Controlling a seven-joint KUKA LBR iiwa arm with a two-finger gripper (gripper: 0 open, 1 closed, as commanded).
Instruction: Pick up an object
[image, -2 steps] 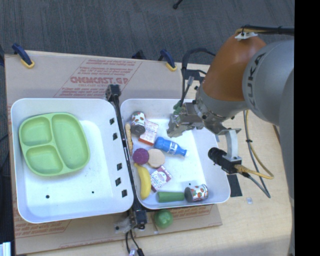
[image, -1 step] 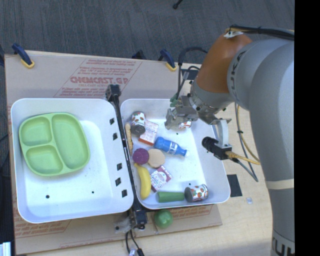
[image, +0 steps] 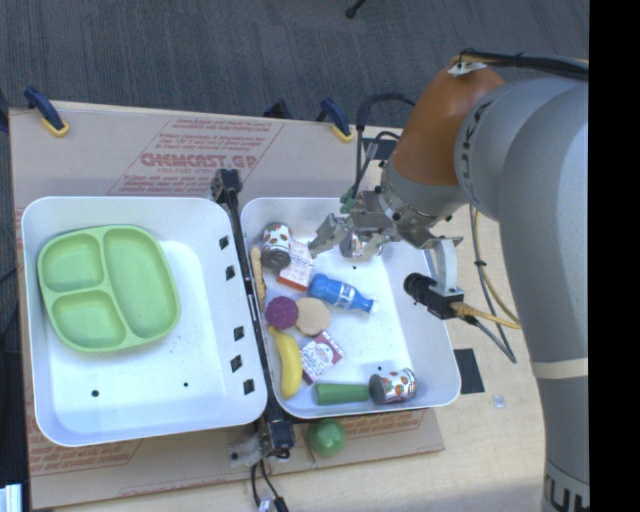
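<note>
My gripper (image: 345, 240) hangs over the back of the right bin (image: 425, 345), its fingers spread apart with nothing between them. Just below it lies a blue bottle (image: 340, 294). A small can (image: 276, 243) and a red-and-white packet (image: 296, 270) sit to its left. Further forward are a purple round piece (image: 282, 313), a tan cookie (image: 313, 317), a banana (image: 289, 364), a small printed packet (image: 321, 355), a green cylinder (image: 340, 393) and a printed can (image: 394, 385).
The left bin (image: 150, 400) holds a green divided plate (image: 107, 287). A green ball (image: 325, 436) lies outside the bins on the cardboard at the front. Cables and a black connector (image: 432, 296) hang over the right bin's right side.
</note>
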